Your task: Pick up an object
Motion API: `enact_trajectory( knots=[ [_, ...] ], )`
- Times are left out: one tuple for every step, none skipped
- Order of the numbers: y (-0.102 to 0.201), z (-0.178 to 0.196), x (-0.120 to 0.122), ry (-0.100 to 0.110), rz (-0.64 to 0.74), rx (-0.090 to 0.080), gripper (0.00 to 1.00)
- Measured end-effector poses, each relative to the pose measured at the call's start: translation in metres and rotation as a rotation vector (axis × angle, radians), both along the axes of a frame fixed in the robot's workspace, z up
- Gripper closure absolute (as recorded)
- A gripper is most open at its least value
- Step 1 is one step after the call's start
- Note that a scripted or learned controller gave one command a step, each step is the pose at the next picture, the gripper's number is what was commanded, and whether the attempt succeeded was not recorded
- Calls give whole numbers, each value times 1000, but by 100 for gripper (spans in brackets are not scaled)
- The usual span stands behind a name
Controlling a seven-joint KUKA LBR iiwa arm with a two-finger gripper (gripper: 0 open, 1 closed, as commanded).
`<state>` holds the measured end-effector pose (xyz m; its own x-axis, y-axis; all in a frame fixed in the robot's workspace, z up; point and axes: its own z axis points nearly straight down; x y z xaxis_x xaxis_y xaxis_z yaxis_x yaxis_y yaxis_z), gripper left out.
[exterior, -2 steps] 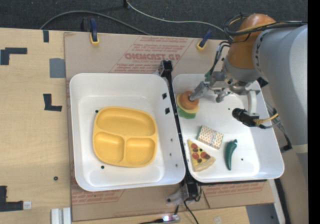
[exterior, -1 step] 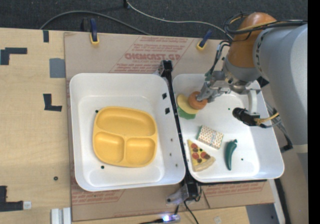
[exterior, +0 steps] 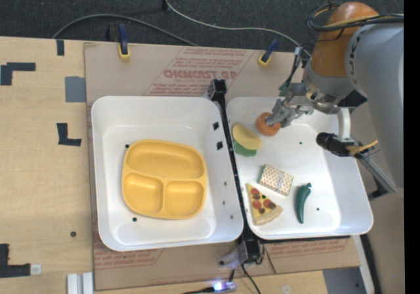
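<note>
**Gripper over the orange toy in the right bin**

While the arm (exterior: 367, 50) reaches in from the right, its gripper (exterior: 281, 115) sits low at the back of the right bin (exterior: 348, 217), touching a small round orange toy (exterior: 266, 126); whether the fingers pinch it, I cannot tell. Just beside it lies a yellow-green piece (exterior: 245, 140). Nearer the front sit a cracker (exterior: 276, 180), a pizza slice (exterior: 262, 203) and a green pepper (exterior: 302, 201). A yellow divided plate (exterior: 164, 178) rests in the left bin (exterior: 105, 155).

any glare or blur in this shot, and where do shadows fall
Camera view: even, soft light; the white bins look bright but not blown out; faint shadows beside the yellow tray and pepper; the claw over the orange toy is slightly soft.
</note>
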<state>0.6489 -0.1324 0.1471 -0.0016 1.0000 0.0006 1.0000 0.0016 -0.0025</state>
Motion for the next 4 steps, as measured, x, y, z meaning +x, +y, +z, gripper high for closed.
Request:
enact_trajectory(
  knots=[
    [2,59,3,-1,1,0,100],
    [3,77,4,2,1,0,100],
    [55,82,-7,4,5,2,100],
    [100,77,-9,5,4,1,100]
  ],
)
